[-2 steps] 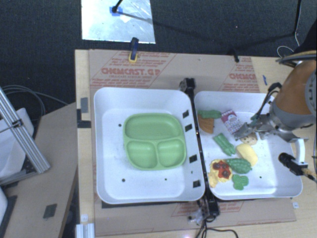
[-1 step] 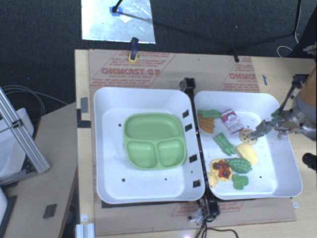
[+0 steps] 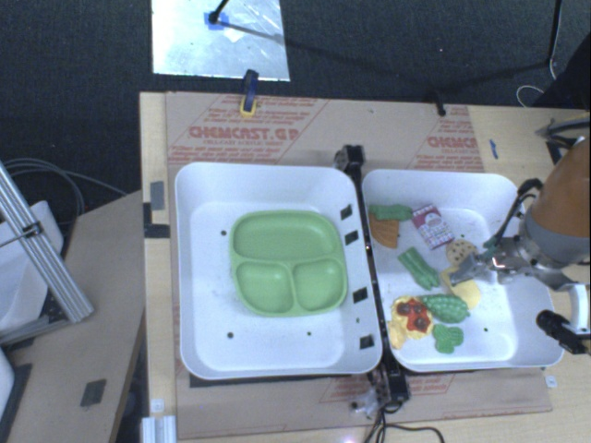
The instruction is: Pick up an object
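Beside the gripper [image 3: 466,268], fingers' state unclear, lie a tan cookie [image 3: 459,249], a yellow piece [image 3: 467,293] and a green toy [image 3: 445,307].

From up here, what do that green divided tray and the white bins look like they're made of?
The green divided tray looks like moulded plastic: one even pale green, rounded compartment edges, a soft matte sheen. The left white bin and the right white bin also look like plastic, smooth and slightly glossy with rounded corners, though painted metal cannot be ruled out from this view.
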Available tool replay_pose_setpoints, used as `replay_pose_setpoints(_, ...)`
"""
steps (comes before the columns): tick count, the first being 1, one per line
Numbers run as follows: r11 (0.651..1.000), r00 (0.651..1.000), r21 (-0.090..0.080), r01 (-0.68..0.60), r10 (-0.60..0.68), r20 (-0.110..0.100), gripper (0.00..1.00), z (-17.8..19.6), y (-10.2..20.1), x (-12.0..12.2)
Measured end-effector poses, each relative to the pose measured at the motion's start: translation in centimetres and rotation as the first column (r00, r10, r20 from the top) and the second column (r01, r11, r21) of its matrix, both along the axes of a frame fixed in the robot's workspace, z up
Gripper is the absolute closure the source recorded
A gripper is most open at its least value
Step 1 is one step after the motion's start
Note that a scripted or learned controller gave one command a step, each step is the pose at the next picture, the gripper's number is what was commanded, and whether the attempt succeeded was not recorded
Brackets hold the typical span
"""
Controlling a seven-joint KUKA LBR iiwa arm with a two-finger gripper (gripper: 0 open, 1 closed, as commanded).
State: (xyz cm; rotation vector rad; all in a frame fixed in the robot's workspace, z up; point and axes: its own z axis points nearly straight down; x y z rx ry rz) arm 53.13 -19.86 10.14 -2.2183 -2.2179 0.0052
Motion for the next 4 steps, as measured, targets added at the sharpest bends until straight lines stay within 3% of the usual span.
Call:
replay_pose_setpoints(1,1.0,1.0,-0.002,-0.004,0.004,0.01,0.0,-1.7,-0.7,1.8)
replay_pose_setpoints(2,1.0,1.0,-0.002,-0.005,0.005,0.018,1.0,-0.2,-0.7,2.0)
replay_pose_setpoints(3,1.0,1.0,-0.002,-0.004,0.004,0.015,0.0,-0.4,-0.7,1.9)
replay_pose_setpoints(4,1.0,1.0,0.001,0.0,0.0,0.003,0.0,-0.5,1.2,-1.9)
